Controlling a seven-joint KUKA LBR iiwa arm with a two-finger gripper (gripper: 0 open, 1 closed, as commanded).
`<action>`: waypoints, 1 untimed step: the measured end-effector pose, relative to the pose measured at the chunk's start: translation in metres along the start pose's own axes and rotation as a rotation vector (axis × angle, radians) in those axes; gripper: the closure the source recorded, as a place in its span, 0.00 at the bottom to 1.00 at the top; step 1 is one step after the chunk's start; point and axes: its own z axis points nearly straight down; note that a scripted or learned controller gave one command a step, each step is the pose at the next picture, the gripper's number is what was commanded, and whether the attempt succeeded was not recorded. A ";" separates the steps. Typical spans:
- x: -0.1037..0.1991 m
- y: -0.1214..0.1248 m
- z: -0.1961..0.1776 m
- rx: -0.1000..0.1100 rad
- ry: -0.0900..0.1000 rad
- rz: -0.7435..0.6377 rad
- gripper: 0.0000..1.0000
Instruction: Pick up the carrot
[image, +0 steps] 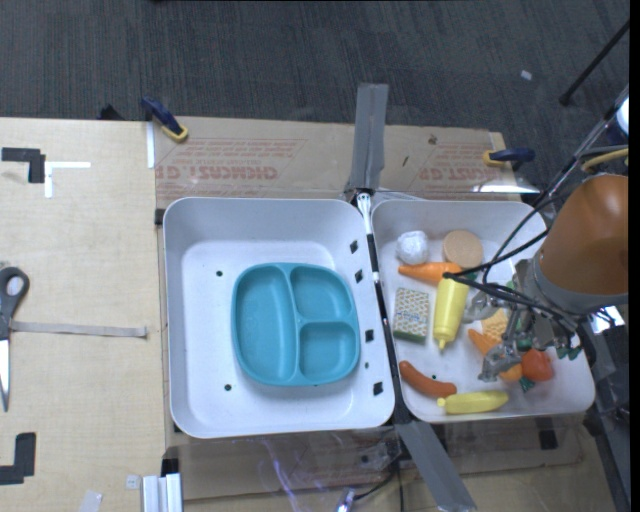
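While the arm (590, 240) reaches in from the right, the bench (70, 300) shows pale wood at left and brown cardboard (260, 160) under the bins; dark carpet (300, 50) lies beyond its far edge. Two white bins sit side by side. Left bin (190, 400): one teal divided plate (297, 323). Right bin (560, 400): one carrot (428, 271) near the far-left corner, beside one white ball (412, 245) and one tan disc (462, 246); one yellow bottle (448, 310), one green-white sponge block (410, 313), one sausage (426, 379), one banana (474, 402). Gripper (505, 360) hangs low near the right bin's near-right corner over small orange and red items (537, 366); cannot tell its opening or any hold. Two blue clamps (165, 118) grip the cardboard's far edge. Scissors (8, 320) lie at the bench's left edge.
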 end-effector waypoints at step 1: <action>-0.003 0.000 -0.010 0.003 -0.006 -0.003 1.00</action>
